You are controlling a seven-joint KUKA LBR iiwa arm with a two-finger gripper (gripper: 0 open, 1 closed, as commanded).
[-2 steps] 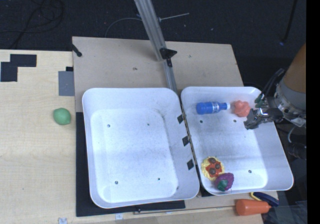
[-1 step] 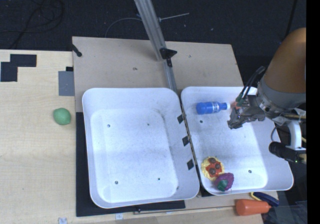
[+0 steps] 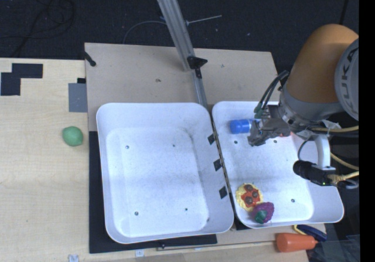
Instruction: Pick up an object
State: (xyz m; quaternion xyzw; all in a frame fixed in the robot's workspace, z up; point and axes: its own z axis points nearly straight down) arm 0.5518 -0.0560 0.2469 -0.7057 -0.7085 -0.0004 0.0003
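Objects for picking are seen in the right bin (image 3: 304, 211): a blue cylinder (image 3: 239, 126) near its far left corner, a yellow toy (image 3: 249, 195) with red and dark spots toward the near edge, and a purple and green toy (image 3: 263, 213) touching the yellow one on its near right side. The blue cylinder is laid on its side, close to the wall between the two bins.

The gripper (image 3: 258, 138) is positioned over the far part of the right bin, just to the right of the blue cylinder and slightly nearer the camera. Whether it is touching the cylinder cannot be told, and nothing is seen held in it. How the gripper is set cannot be made out, since it is dark and seen from above against cables. The arm (image 3: 322, 73) is reached in from the right, its orange band shown large above the wrist.

The left bin (image 3: 111, 120) is placed beside the right one, the two joined along their shared edge by black clips (image 3: 218, 164). A green ball (image 3: 72, 136) is seen on the bench, well apart from the bins to the left. An orange object (image 3: 295, 242) is laid just outside the near edge of the right bin. A metal rail (image 3: 176, 23) is slanted across the far side of the bench.
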